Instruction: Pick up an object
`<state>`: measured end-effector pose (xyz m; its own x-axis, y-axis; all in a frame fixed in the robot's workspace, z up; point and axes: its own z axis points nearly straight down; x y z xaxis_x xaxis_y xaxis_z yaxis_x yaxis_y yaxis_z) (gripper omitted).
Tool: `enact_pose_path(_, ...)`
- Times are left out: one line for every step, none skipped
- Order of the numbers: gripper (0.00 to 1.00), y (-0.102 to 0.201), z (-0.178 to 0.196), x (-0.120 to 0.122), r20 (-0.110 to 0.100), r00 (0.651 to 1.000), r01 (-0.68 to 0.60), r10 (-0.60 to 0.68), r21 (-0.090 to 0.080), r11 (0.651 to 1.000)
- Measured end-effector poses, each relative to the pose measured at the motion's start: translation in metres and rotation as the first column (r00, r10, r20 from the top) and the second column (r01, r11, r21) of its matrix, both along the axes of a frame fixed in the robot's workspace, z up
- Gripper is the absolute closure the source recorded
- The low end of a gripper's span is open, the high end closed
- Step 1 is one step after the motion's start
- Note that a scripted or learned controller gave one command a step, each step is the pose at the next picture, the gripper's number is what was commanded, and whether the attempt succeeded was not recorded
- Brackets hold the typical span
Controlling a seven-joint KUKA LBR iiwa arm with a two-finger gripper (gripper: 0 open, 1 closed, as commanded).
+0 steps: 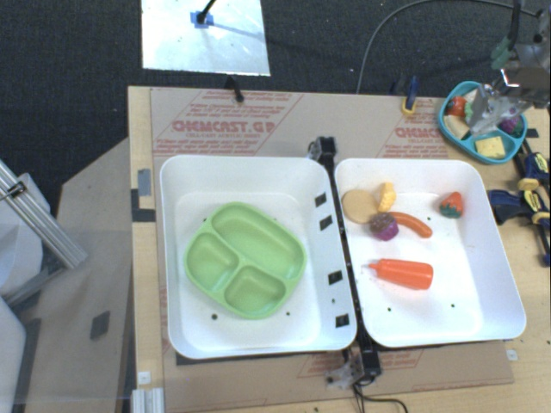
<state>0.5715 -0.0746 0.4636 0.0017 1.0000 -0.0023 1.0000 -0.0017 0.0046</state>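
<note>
Across the right bin [482,317], loose for picking: carrot [403,272], sausage [411,224], strawberry [451,203]; left bin [172,317] holds green tray [245,259]; gripper [498,101] parked aside, grip state indeterminable.

A counter [142,256] topped by a printed cardboard sheet [258,119], on which two white bins are set side by side.

The cardboard sheet is laid flat on the pale wooden counter and is marked with red lettering along its far edge. The left bin [172,231] and the right bin [495,265] are placed on it, touching along a black hinge strip [337,239] between them. A blue dish [456,132] is seen at the far right corner, near the right bin. Blue clamps [525,192] are fixed along the right edge, and a small blue and yellow clamp [411,97] is seated at the far edge.
</note>
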Motion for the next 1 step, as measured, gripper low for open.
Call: enact_pose_path(1.0,0.0027,0.0117,-0.001,0.003,1.0,-0.007,0.007,0.0,1.0)
